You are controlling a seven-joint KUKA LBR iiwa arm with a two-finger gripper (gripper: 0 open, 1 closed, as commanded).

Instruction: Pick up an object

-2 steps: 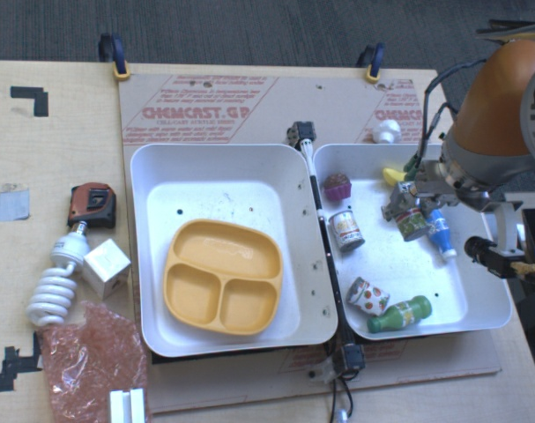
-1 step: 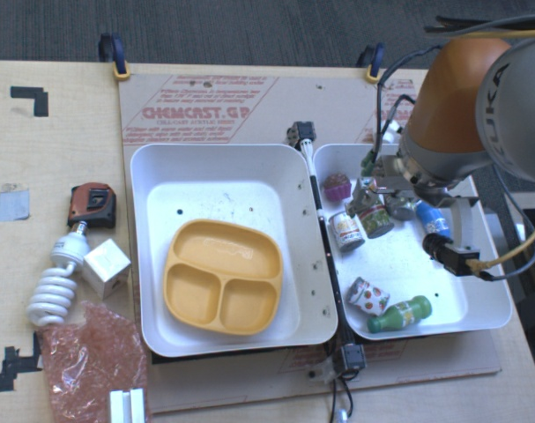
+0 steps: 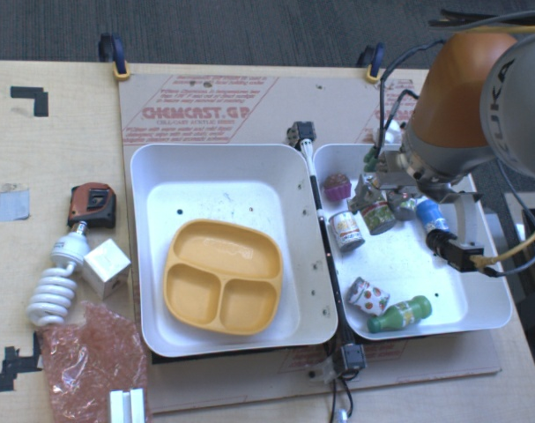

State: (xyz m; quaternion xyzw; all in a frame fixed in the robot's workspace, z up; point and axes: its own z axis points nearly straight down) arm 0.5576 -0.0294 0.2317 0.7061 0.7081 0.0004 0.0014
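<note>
The gripper (image 3: 378, 203) hangs low in the right bin (image 3: 487, 311), its grip impossible to judge, just beside a small can (image 3: 346, 230).

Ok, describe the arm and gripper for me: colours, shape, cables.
The arm is bulky and rounded: a grey shell with a wide orange band above the wrist. Dark cables run along it near the top. The gripper below is a smaller assembly of grey metal and black parts.

The grey arm (image 3: 479, 86), its orange band uppermost, reaches in from the right, its gripper (image 3: 379, 194) lowered at centre-right.
</note>
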